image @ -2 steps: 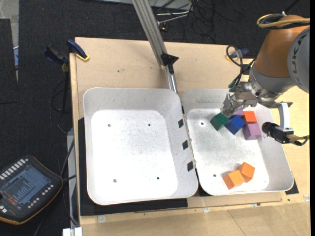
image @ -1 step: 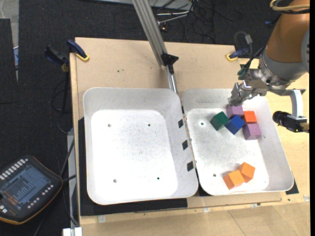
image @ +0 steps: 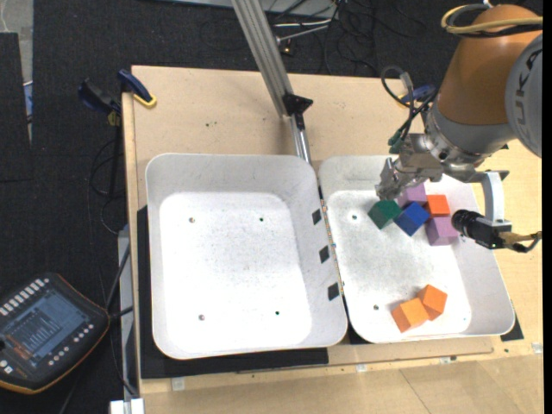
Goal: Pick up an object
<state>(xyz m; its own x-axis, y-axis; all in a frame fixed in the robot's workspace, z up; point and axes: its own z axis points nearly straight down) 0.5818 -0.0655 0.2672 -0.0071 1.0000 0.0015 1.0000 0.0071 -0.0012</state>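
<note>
Gripper (image: 395, 182) sits low over the far end of the right bin (image: 483, 317), directly above a cluster of blocks. Cannot tell how the fingers stand; the wrist housing and slant hide them.

Green block (image: 385, 213) lies just near-left of the gripper, touching or almost touching the blue block (image: 413, 218) on its right. Purple block (image: 442, 228) and a small orange block (image: 438, 203) crowd in further right.

Two more orange blocks (image: 420, 308) sit together at the bin's near end, well apart from the gripper.

Judgement: green block is the likely target, being closest. Tight packing risks nudging a neighbour. Nothing is visibly held.

Left bin (image: 172, 175) on the tabletop (image: 216, 110).
</note>
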